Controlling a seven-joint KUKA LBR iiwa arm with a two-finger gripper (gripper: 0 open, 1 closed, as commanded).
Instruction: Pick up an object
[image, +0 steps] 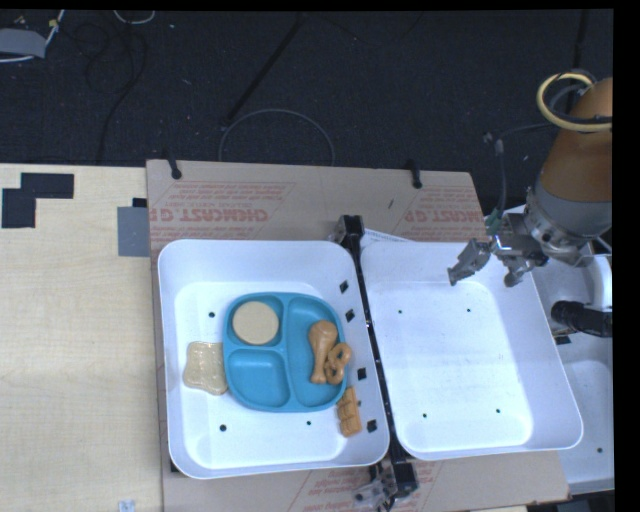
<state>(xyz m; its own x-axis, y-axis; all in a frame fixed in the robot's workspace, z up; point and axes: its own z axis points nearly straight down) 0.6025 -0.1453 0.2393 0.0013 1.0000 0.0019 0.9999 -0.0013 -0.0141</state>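
A blue sectioned plate (262, 383) lies in the left bin (190, 270). On it rest a round tan cookie (255, 322) and a tan drumstick with a pretzel (327, 352). A pale bread slice (205, 367) lies just left of the plate, and a small brown pastry (348, 412) sits off its lower right corner. My gripper (491, 267) hangs over the upper right corner of the right bin (470, 350), far from all of these, with its two fingers spread open and nothing between them.
A black divider (362, 330) runs between the two bins. Cardboard (260, 205) lies under the bins, and the wooden bench top (70, 340) extends to the left. Cables lie on the dark floor at the top.
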